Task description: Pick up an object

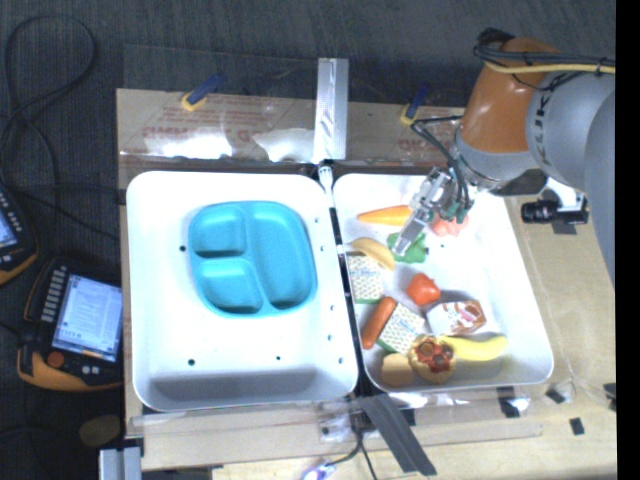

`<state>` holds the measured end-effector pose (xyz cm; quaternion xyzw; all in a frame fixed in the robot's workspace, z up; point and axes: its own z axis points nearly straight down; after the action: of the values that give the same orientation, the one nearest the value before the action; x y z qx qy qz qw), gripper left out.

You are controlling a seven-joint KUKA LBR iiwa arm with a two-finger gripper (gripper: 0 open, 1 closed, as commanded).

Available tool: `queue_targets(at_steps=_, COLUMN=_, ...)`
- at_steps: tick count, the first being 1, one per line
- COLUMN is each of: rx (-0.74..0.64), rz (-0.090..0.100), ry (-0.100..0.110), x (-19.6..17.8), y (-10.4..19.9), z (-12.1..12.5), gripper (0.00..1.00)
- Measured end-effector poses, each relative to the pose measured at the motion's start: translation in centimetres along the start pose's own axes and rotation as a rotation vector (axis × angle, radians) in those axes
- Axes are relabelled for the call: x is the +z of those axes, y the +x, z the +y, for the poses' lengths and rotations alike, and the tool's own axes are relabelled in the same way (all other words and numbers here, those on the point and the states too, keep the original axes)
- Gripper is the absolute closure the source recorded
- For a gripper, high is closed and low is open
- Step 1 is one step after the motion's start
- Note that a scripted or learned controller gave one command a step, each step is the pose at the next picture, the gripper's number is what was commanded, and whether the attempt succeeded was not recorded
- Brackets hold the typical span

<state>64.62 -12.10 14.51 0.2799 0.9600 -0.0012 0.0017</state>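
Right bin (530, 298): toy food in a heap, namely carrot (385, 214), banana (480, 348), tomato (423, 289), sausage (377, 321), packets. Left bin (150, 298): blue divided tray (250, 256). End effector (412, 233) low over the green piece (413, 251) beside the carrot; open or closed cannot be told. Nothing visibly lifted; the pick appears not yet made.

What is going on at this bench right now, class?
A grey robot arm with an orange band reaches in from the right and lowers its hand over the right white bin, which is full of toy food, near an orange toy carrot. The left white bin holds a blue divided plastic tray.
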Motion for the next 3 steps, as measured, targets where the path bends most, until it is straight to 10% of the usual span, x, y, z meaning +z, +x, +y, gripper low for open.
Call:
queue_targets(at_steps=1, rx=-0.058, rz=-0.007, ry=-0.003, x=5.5, y=3.6, z=-5.1, gripper=0.0)
queue_targets(at_steps=2, rx=-0.059, rz=-0.015, ry=-0.003, x=4.3, y=3.4, z=-5.0, gripper=1.0)
queue_targets(at_steps=3, rx=0.385, rz=-0.009, ry=-0.008, x=5.3, y=0.1, z=-9.9, gripper=1.0)
